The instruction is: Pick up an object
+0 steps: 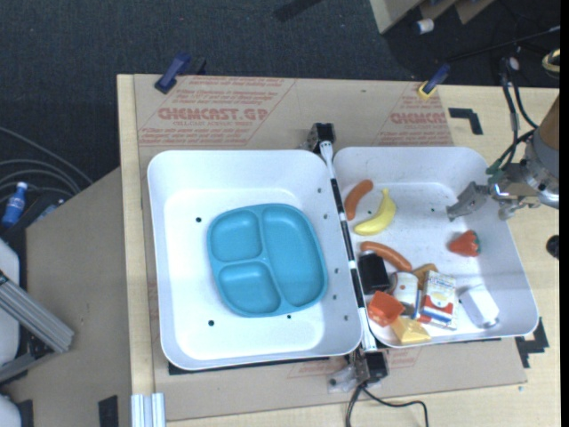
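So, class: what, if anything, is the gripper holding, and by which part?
Nothing. The gripper hangs open over the right bin, above the red strawberry, with nothing between its fingers.

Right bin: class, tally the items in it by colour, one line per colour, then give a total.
Yellow: 2, banana and wedge
Orange: 3, two sausages and block
Red: 1, strawberry
Black: 1, block
White: 3, carton, cup and bottle
Total: 10

1. The left bin [169, 238] has a blue tray [265, 259] at its middle, with bare floor all around it.
2. The right bin [511, 265] is crowded along its near-left corner by small items [413, 301].
3. Its far-right floor lies bare beside the strawberry [463, 244].
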Available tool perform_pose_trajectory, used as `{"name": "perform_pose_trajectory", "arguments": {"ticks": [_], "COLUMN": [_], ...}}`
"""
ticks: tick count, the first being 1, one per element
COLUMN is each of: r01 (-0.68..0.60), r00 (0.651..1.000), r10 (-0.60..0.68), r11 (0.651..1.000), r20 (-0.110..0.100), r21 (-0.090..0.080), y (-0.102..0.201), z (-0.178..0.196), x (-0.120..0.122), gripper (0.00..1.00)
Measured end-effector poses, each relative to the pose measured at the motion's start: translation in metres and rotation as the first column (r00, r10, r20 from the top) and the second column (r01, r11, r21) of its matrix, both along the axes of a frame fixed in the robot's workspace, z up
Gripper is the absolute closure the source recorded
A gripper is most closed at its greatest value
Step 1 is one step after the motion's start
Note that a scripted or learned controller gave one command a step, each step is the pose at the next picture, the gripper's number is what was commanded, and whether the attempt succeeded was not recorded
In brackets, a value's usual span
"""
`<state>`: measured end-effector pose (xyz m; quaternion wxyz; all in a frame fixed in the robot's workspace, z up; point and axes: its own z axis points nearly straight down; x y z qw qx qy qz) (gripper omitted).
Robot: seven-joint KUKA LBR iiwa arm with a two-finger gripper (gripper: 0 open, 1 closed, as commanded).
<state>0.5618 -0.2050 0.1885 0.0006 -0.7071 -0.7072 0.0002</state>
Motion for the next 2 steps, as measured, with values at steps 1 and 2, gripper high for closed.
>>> {"name": "perform_pose_trajectory", "arguments": {"ticks": [1, 2], "r01": [-0.002, -0.002], "r00": [1.000, 1.000], "r10": [0.002, 0.002], "r11": [1.000, 1.000], "r20": [-0.001, -0.001], "r21": [0.002, 0.002], "y": [-0.003, 0.042], "z": [-0.105, -0.104], "x": [0.060, 0.063], "gripper": [0.00, 0.00]}}
